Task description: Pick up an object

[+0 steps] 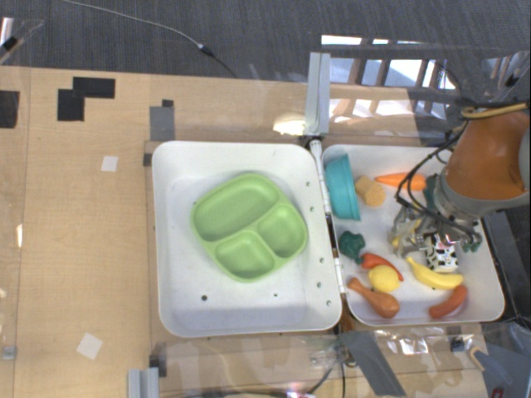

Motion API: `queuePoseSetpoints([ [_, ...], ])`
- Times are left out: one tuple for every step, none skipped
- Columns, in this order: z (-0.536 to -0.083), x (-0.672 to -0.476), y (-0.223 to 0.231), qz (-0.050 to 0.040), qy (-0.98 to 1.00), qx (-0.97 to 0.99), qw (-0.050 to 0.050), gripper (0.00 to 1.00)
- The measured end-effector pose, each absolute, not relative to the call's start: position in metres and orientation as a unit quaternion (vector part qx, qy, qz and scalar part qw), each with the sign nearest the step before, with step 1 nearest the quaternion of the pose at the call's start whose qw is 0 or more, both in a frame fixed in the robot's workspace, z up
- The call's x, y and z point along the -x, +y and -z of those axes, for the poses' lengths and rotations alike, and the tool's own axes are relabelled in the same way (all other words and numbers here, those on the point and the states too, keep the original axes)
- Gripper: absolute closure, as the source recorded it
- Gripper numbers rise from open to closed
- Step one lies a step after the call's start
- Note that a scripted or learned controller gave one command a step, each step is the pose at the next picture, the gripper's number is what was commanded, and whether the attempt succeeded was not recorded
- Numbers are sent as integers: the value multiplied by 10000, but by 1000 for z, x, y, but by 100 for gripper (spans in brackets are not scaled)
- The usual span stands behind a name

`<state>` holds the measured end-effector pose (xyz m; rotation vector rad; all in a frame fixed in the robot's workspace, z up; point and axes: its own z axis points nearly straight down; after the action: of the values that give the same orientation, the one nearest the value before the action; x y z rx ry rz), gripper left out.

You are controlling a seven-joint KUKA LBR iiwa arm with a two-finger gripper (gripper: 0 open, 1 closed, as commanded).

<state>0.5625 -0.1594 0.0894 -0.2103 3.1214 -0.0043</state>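
Gripper [425,240] low in right bin [498,301], just above banana [435,276]; finger state cannot be told, nothing seen held. Lemon [383,280] left of banana, sausage [449,303] below it, carrot [400,180] well above. Green divided plate [249,225] in left bin [178,301].

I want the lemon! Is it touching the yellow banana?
Apart. The camera view shows bare white bin floor between the lemon and the banana.
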Motion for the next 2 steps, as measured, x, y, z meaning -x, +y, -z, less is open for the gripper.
queuePoseSetpoints([
  [-256, -507, -114, 32, 9932, 1156, 112, 100],
  [-107, -520, -142, 51, 9728, 2316, 91, 100],
])
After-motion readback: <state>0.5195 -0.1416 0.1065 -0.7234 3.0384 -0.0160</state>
